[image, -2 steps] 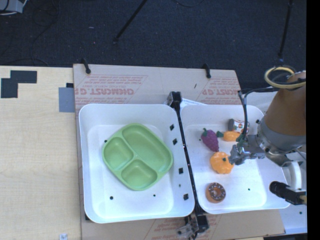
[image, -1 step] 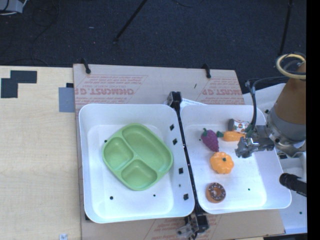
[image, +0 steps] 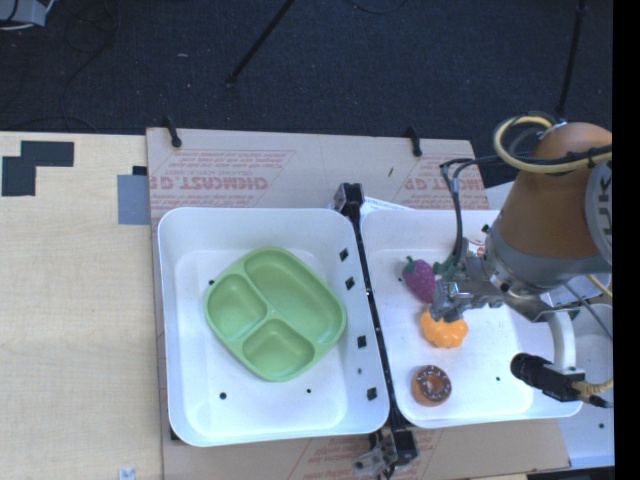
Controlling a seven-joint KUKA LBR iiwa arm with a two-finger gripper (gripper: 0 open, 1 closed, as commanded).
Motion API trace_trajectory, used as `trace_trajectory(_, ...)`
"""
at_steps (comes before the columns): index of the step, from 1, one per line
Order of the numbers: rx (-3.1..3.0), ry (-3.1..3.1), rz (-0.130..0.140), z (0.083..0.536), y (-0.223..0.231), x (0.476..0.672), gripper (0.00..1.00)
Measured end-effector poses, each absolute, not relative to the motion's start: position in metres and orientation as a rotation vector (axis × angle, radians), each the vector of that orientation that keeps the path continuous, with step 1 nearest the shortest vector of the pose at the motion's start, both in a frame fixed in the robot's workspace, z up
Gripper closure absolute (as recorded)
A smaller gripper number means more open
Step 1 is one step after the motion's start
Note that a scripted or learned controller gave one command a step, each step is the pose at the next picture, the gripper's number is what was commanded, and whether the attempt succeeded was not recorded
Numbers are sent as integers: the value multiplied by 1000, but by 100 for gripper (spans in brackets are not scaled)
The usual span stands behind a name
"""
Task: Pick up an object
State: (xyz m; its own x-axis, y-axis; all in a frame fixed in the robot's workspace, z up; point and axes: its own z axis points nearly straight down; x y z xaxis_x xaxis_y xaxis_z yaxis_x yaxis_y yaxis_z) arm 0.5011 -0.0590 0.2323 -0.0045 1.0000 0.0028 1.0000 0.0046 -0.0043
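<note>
- Camera view, arm: my arm [image: 555,208] enters from the right edge of the frame, with the orange band at upper right above the grey wrist.
- Camera view, gripper: my gripper [image: 452,303] is at centre right of the frame, over the right bin [image: 400,230]. Whether it is open or closed I cannot tell; no object is visibly gripped.
- Camera view, orange object: a small orange pumpkin-like toy [image: 444,330] lies in the right bin, directly below my gripper in the frame, touching or just beside its tip; contact cannot be confirmed.
- Camera view, purple object: a purple grape-like toy with a green stem [image: 419,278] lies just left of my gripper, slightly higher in the frame.
- Camera view, donut: a brown sprinkled donut toy [image: 432,384] lies near the lower edge of the right bin, below the orange toy and apart from it.
- Camera view, left bin: the left bin [image: 190,258] holds a green divided plate [image: 275,313] at its centre, well apart from my gripper.
</note>
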Motion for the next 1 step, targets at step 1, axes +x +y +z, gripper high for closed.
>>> trace_trajectory(1,-2213,-2225,1,240,-5,507,100)
